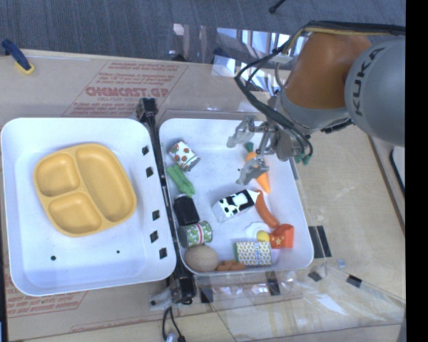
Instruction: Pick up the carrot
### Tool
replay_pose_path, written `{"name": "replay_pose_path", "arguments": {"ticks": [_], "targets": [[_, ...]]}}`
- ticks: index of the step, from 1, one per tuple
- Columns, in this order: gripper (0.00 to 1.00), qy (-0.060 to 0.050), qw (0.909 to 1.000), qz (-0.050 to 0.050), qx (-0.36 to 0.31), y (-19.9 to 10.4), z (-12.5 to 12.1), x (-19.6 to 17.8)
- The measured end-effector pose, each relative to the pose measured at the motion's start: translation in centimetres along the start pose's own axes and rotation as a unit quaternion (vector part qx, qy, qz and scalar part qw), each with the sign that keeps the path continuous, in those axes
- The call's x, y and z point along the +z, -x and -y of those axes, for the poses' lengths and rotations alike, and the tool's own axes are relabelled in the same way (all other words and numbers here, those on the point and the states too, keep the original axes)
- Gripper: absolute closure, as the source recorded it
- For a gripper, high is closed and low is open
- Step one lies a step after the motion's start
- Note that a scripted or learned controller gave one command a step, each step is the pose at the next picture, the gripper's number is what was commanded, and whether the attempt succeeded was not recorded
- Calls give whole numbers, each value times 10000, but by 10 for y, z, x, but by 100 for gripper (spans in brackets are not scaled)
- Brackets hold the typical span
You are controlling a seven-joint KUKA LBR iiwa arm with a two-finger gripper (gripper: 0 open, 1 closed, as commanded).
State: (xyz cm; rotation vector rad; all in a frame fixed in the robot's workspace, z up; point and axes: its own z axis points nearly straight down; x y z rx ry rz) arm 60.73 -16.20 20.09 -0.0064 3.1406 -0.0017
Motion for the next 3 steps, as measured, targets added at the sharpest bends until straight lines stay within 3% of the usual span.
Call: {"name": "replay_pose_path", "arguments": {"ticks": [1, 2, 3], "targets": [[0, 1, 9872, -12, 1595, 16, 47, 109], [100, -7, 9880, 20, 1545, 19, 44, 96], [100, 4, 9383, -3, 3459, -1, 11, 52]]}}
